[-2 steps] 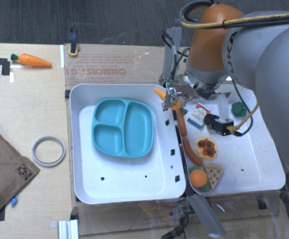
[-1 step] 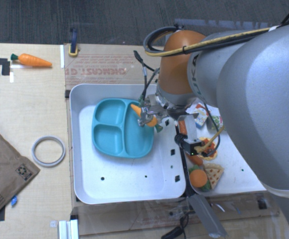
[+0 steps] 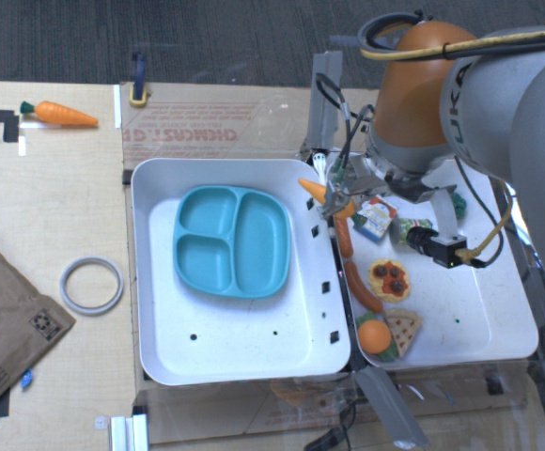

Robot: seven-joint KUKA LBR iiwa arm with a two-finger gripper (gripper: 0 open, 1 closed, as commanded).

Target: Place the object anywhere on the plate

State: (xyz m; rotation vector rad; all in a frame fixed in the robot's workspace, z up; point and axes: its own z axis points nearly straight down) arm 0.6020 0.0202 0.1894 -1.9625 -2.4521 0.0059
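Just fingers (image 3: 332,198), grip unclear, at small orange carrot (image 3: 312,190), slanting toward plate (image 3: 233,241).

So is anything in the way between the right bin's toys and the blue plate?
Only the two bins' adjoining walls lie between them. The plate sits bare in the left bin, while the gripper hangs over the food toys near that divide.

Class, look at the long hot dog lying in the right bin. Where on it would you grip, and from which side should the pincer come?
Grip the hot dog at its middle, coming straight down from above. It lies flat and slanted along the right bin's left wall, so close across its narrow width. The pizza piece sits close on its right, leaving little room, so the middle probably suits best.
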